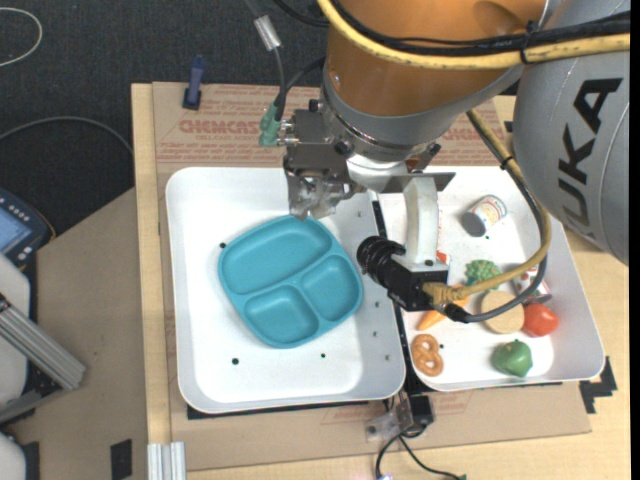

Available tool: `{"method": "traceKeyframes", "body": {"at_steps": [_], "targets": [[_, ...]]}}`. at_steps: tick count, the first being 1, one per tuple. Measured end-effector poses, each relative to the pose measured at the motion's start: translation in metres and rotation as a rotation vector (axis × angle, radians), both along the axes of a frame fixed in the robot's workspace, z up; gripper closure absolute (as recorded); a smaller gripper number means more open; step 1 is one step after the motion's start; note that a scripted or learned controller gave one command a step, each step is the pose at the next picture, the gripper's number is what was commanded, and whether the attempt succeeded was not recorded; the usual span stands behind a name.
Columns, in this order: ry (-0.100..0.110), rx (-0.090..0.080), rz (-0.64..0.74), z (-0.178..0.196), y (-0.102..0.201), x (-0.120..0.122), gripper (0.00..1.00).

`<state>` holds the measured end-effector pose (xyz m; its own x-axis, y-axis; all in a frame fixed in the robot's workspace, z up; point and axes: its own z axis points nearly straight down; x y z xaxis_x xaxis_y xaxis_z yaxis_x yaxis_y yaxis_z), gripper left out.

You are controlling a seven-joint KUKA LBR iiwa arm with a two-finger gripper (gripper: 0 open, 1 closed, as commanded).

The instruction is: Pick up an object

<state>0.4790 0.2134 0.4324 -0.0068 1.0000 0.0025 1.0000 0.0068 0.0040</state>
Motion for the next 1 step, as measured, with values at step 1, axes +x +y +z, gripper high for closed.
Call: {"method": "traceKeyframes", "body": {"at_steps": [1], "targets": [[0.008, -0.005, -0.014, -0.023, -0.0673, 0.0001, 1.0]]}}
